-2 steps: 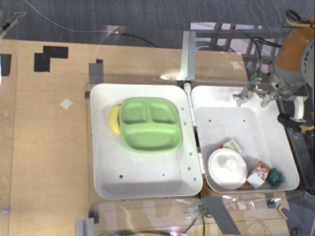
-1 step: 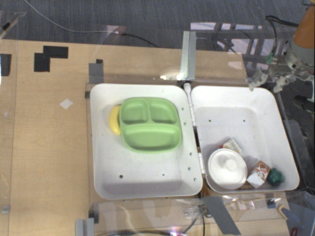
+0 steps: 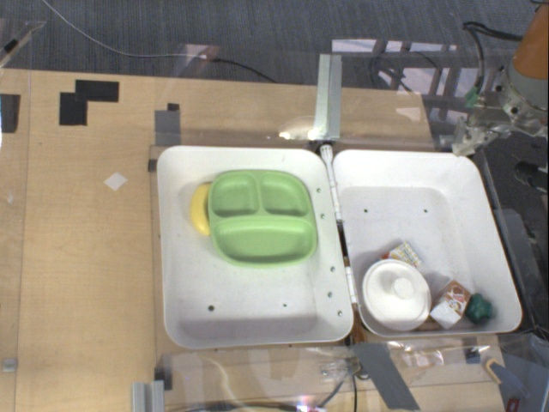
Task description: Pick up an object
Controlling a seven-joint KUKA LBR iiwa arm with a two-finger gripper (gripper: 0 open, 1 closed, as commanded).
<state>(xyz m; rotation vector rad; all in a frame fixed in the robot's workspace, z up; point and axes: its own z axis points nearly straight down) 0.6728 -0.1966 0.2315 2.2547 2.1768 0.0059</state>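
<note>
Objects for picking sit in both bins. In the left bin (image 3: 184,312) I see a green divided plate (image 3: 260,216) lying flat toward the far side, roughly centred between the left and right walls, with a yellow banana-like piece (image 3: 199,210) tucked against its left edge and partly under it. In the right bin (image 3: 412,187) everything is crowded along the near edge: a white round bowl (image 3: 396,292) close to the near-left corner, a small striped packet (image 3: 404,254) touching the bowl's far rim, a small carton (image 3: 452,303) with red and white faces just right of the bowl, and a dark green lump (image 3: 479,308) beside the carton, near the near-right corner.

From my seat the arm (image 3: 532,67) is at the upper right of the view, outside the bins, its orange band showing above the grey wrist. The gripper (image 3: 470,137) hangs just past the far-right corner of the right bin, over the bench edge — well apart from every object. It is small and blurred against the metal frame behind it, so I cannot tell how the jaws stand; nothing is visible between them and it touches nothing that I can make out.
</note>
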